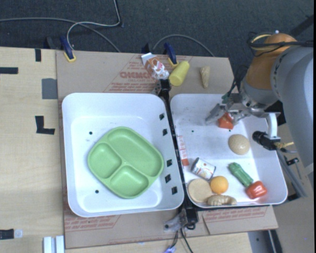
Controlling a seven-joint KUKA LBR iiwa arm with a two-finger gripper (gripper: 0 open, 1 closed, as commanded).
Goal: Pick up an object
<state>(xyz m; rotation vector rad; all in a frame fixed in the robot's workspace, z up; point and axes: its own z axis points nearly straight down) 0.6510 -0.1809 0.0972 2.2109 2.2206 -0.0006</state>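
My gripper hangs low over the back of the right bin, open, its fingers spread to either side of a small red-orange object. That object lies on the bin floor, and its upper part is hidden by the gripper. Other objects lie further forward in the same bin: a beige egg-shaped piece, a small can on its side, an orange ball, a flat tan disc, a peanut-shaped piece, a green vegetable and a red piece.
The left bin holds a green divided plate. Behind the bins, on the cardboard, lie a small carton, a yellow bottle and a beige piece. The arm fills the right side.
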